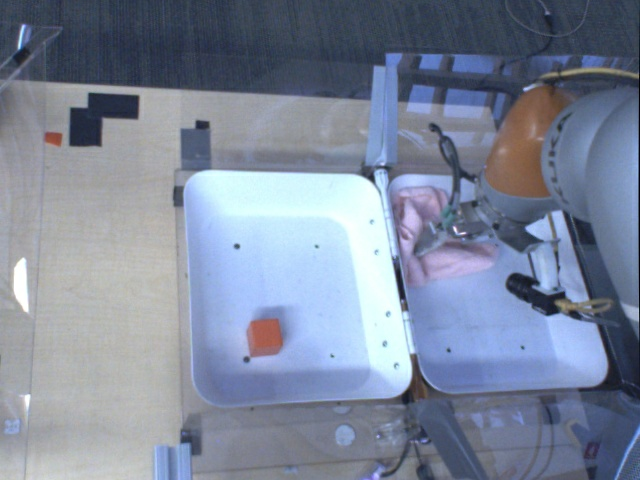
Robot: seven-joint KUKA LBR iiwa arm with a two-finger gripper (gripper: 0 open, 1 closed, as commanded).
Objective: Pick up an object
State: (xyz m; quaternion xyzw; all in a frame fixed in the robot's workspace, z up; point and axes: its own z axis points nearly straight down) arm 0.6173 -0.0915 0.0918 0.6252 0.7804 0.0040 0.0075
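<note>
**Soft cloth under the pincer, hard block well apart**

Nearest, in the left bin (pixel 300 193), an orange block (pixel 265 337) looks small, stiff and light; take it across flat sides. Farther, in the right bin (pixel 520 363), the pincer (pixel 438 240) rests on a pink cloth (pixel 425 230): limp, light, best pinched at a raised fold. Whether it grips, I cannot tell.

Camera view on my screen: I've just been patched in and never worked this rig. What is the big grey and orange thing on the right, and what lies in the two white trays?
It is a robot arm, filmed from one fixed camera above the bench, looking down at a slant. It reaches in from the right. Its gripper sits low over a crumpled pink cloth in the right bin; whether it grips the cloth is not clear from here. The left bin holds a small orange block near its front left.
</note>
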